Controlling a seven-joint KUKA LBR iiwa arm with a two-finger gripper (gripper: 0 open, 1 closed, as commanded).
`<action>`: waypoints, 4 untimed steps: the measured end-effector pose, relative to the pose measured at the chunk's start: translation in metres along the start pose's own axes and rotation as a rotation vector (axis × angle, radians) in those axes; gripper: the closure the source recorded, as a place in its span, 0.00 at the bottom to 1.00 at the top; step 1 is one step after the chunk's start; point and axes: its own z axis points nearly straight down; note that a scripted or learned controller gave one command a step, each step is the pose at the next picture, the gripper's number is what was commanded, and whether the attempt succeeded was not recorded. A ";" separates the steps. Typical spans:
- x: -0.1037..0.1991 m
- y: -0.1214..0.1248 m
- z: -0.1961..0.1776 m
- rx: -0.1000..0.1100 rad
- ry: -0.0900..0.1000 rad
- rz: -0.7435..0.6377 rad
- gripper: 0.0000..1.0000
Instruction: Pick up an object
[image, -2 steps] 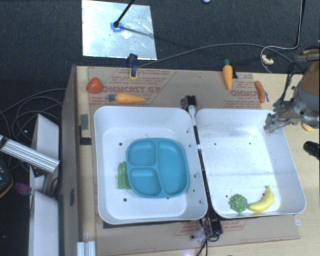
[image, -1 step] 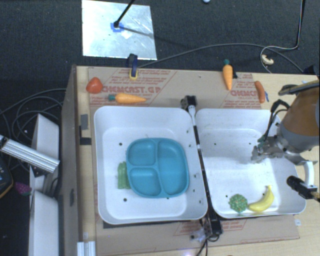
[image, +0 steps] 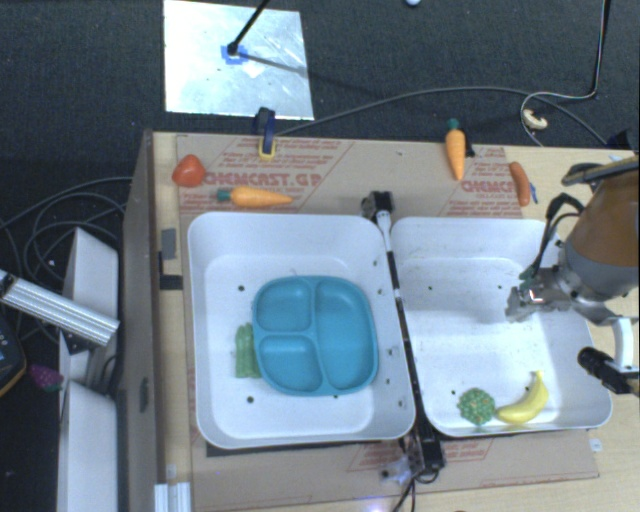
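Banana (image: 526, 402): lies beside the green ball (image: 477, 405), right bin (image: 450, 250)
Gripper (image: 524, 299): above it; finger state cannot be told
Approach: you descend centred on the banana, clear of the wall

- I see two bins side by side: the left bin (image: 215, 300) holds a divided plate (image: 314, 335), with a small vegetable piece (image: 245, 351) at its left edge
- In the right bin (image: 450, 260), near its front wall, a broccoli (image: 476, 406) lies just left of a banana (image: 526, 402)
- Behind the bins, carrots (image: 258, 197) lie on the bench

banana (image: 526, 402), yellow | flat, right bin's near edge | beside green broccoli (image: 477, 406)
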 end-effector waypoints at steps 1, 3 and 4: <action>0.000 0.001 -0.011 -0.003 -0.001 -0.001 1.00; 0.000 0.003 -0.032 -0.007 -0.001 -0.003 1.00; 0.019 -0.056 0.013 0.003 0.001 0.001 1.00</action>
